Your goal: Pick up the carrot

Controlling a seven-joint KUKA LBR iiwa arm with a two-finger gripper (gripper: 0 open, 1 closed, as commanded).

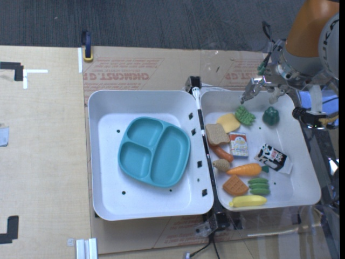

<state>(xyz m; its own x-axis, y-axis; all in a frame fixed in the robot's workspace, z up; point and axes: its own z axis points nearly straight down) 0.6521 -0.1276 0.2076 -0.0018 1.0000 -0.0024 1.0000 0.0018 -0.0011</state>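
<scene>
- Crowding is the main risk: the carrot [244, 170] lies near the middle of the right bin [302, 144], with a small beige piece [220, 165] touching its thin end, an orange ridged wedge [235, 186] just below it and green pea pods [259, 186] beside its thick end, so fingers coming down could pinch or push a neighbour instead.
- Shape adds to it: the carrot is rounded and tapered and lies flat, so a grip across the thin end would likely slip off.
- Distance matters too: the gripper [264, 89] hovers over the far rim of the right bin, well apart from the carrot, its two fingers spread and nothing between them; the leafy green piece [245, 115] and the dark green pepper [270, 116] lie between it and the target.
- Hard to make out: the fingertips are small and blurred against cables, so how wide the gap is stays uncertain.
- Cut off: the arm's upper part [312, 26] runs out of frame at the top right.
- Partly covered: a sausage-like piece [222, 153] sits half under the bread slice [217, 134].
</scene>
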